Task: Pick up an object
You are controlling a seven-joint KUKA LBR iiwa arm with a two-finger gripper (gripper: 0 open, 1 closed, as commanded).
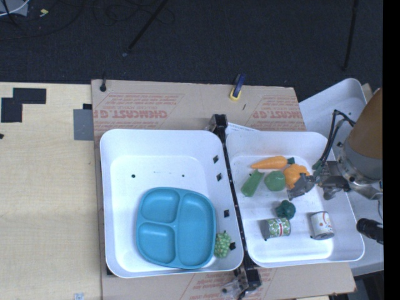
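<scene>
- The left bin (119, 167) holds a blue divided plate (175, 227), lying flat toward the bin's near right part.
- A small green bunch of grapes (222, 245) sits in that bin too, just beside the plate's right rim, near the divider between the bins.
- The right bin (269, 145) carries the toy foods and cans.
- An orange carrot (269, 163) lies across the bin's far part, its green stem end pointing right.
- Below it, a green pepper-like piece (252, 184) lies tilted, and a rounder light-green piece (274, 181) is just beside it on the right.
- An orange-yellow fruit piece (292, 175) touches the light-green piece's right side, right under the pincer tip.
- A dark green broccoli-like piece (286, 209) sits nearer the camera, above a green-labelled can (275, 227) that lies on its side.
- A white can with a red label (320, 225) lies on its side to the right, apart from the green one.
- The pincer (304, 184) is low over the right bin, at the orange-yellow piece; I cannot tell whether it is released or clenched, and nothing is clearly seen in its grasp.
- Both bins rest on cardboard (156, 108) laid on the counter (44, 199).
</scene>
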